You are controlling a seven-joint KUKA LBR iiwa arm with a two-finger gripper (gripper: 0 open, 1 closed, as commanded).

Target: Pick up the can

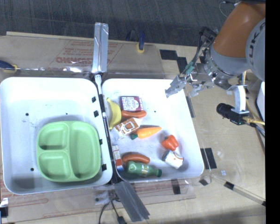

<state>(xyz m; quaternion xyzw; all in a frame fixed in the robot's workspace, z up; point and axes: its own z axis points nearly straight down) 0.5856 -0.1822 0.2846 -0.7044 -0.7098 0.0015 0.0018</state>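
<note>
The can (131, 101) is dark maroon with a pale label and lies at the back of the right bin (189, 139), just above a red sausage (133, 114). My gripper (174, 88) hangs over the back right corner of that bin, to the right of the can and well apart from it. Nothing shows in the gripper.
The right bin also holds a banana (114, 112), a small snack box (127, 126), a carrot (147, 132), a red pepper (170, 142), a white cup (174, 160), a hot dog (135, 158) and a green bottle (143, 171). A green divided plate (69, 150) lies in the left bin (18, 101).
</note>
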